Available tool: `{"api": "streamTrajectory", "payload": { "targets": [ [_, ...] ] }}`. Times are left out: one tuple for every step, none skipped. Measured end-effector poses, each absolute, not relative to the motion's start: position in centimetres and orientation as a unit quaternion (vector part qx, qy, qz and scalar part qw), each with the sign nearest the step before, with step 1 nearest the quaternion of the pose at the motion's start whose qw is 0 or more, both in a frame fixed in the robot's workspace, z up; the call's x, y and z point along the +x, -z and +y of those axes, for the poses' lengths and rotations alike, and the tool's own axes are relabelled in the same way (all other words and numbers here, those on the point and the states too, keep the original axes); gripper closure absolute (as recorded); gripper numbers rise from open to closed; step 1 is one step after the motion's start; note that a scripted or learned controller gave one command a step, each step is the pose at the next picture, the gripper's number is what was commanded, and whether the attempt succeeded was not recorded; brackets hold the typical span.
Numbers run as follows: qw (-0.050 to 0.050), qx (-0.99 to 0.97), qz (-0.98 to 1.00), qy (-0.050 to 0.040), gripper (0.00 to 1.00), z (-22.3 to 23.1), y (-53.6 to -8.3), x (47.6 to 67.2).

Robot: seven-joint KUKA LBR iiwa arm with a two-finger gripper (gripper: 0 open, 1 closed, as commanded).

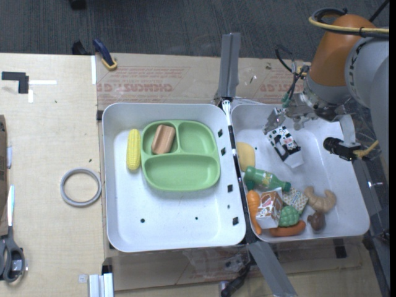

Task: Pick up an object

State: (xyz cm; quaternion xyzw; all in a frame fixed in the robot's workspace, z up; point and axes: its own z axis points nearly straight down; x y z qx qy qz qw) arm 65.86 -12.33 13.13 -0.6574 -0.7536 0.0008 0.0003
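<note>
Pale wooden bench point(49, 141) before dark carpet point(185, 11). On bench at far left: scissors point(11, 255), grey tape ring point(81, 186). In left white bin point(117, 215): yellow corn cob point(133, 148) just beside green divided plate point(181, 155) bearing a sausage point(163, 138). In right white bin point(346, 221): green bottle point(265, 179), crowded toy food near front. Black-and-white cow-patterned carton point(284, 143) raised, tilted, clamped between fingers of gripper point(279, 124).

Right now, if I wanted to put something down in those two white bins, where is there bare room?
The left bin has bare floor below the green divided plate, down to its near rim. The right bin is crowded along its near side: green bottle, croissant, carrot. Its far right corner has some bare floor, beside the end effector.
</note>
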Motion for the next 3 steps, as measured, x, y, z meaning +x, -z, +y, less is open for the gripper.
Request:
{"api": "streamTrajectory", "payload": {
  "targets": [
    [0.000,-0.669,-0.743,-0.0006,0.00,-14.4,-9.2,65.9],
    [-0.001,-0.669,-0.743,-0.0005,1.00,-14.5,-10.2,65.9],
    [-0.001,-0.676,-0.737,-0.0002,1.00,-7.6,-21.4,65.9]
  ]
}}
